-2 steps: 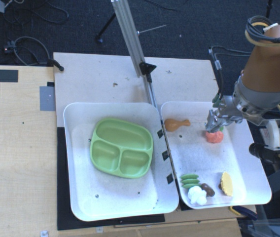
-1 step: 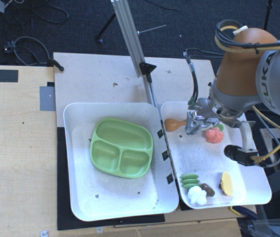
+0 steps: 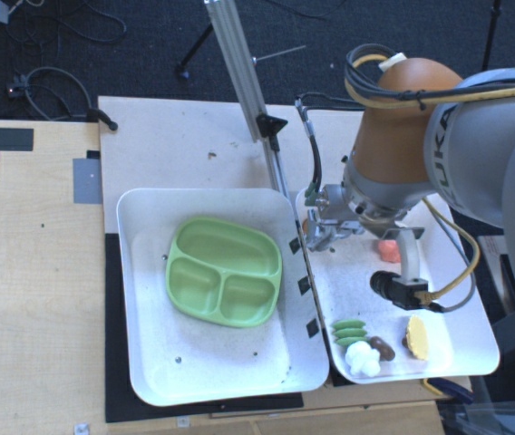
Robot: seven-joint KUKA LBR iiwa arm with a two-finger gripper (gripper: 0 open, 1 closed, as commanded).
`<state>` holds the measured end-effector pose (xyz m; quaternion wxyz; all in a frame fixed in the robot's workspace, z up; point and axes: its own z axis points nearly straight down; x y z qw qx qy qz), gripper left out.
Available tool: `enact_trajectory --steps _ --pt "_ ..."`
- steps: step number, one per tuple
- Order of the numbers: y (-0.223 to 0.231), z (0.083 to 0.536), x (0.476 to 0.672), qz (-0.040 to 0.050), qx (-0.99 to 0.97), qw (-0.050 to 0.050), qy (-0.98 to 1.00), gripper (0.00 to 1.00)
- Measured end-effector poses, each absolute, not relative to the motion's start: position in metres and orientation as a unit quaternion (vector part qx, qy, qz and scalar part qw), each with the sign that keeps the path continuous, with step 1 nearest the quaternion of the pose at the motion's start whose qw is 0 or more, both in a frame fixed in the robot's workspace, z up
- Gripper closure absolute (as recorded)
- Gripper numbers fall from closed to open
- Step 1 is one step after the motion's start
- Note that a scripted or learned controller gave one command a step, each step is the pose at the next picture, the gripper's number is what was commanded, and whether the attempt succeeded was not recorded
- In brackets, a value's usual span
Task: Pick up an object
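Starting at the left of the frame, you have the left bin [image 3: 140, 333] holding a green divided plate [image 3: 224, 271], lying flat a little above the bin's centre and apart from all its walls. It looks like stiff moulded plastic, light but wide and low, so your fingers would have to catch its raised rim or one of the partition ridges; the glossy surface will probably be slippery.

Moving right past the wall where the bins meet, the gripper [image 3: 330, 234] hangs over the upper left part of the right bin [image 3: 475, 356], close to that shared wall. Whether it is spread or pressed together cannot be told from here, and nothing can be seen between its tips.

Further right, a small pink piece [image 3: 389, 250] lies partly behind the arm. Along the lower edge sit a green pea pod [image 3: 348, 331], a white lump [image 3: 363, 359], a small brown piece [image 3: 383, 346] and a yellow piece [image 3: 416, 337]. All look like light toy foods, likely firm. The yellow one stands most apart, so you would do best taking it across its narrow width.
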<state>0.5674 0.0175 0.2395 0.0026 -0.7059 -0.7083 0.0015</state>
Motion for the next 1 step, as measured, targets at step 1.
enact_trajectory --steps 1 --pt "0.0595 0.2393 0.5804 0.0009 -0.706 0.001 -0.708 1.00"
